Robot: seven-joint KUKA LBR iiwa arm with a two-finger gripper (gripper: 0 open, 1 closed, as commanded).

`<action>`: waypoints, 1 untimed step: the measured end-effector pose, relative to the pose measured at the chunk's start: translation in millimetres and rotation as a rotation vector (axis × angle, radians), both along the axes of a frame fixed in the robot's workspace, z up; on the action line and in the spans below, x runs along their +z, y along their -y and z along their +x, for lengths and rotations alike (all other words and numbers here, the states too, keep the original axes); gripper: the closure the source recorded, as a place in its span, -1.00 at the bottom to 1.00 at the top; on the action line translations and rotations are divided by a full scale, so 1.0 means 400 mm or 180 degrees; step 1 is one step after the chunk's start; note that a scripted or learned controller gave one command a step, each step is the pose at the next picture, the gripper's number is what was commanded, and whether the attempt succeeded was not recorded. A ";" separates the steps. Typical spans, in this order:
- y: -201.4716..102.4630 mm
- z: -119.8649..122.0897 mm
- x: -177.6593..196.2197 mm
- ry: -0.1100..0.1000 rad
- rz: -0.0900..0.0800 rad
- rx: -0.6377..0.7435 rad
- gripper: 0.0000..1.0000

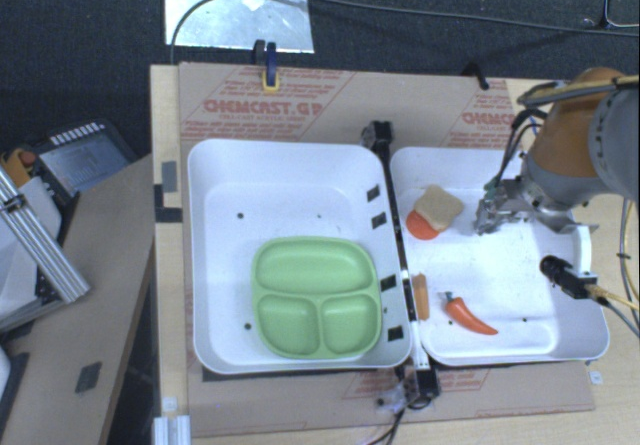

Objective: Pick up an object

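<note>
The camera view showed the gripper [488,218] low in the right bin [520,333], just right of a tan bread piece [438,203] that lay partly over an orange slice [422,226]. How wide it stood could not be told, and nothing showed in its grasp. An orange pepper [470,315] lay nearer the front. A green tray [315,295] sat in the left bin [225,233].

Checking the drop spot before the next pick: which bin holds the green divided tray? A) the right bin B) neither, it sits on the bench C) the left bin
C: the green divided tray lies inside the left bin, while the right bin holds the orange pepper.
</note>
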State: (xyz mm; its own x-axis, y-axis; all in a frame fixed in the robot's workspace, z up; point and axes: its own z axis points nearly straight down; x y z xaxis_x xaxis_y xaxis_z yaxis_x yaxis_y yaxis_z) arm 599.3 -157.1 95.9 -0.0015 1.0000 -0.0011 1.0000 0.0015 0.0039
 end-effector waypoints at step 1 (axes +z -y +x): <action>0.009 0.007 0.110 0.0004 -0.0001 0.0003 1.00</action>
State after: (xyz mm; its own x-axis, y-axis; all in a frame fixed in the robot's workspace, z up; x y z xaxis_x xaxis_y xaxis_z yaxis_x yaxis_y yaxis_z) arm 602.1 -160.8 139.9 -0.0024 1.0000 -0.0013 1.0000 0.0024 0.0051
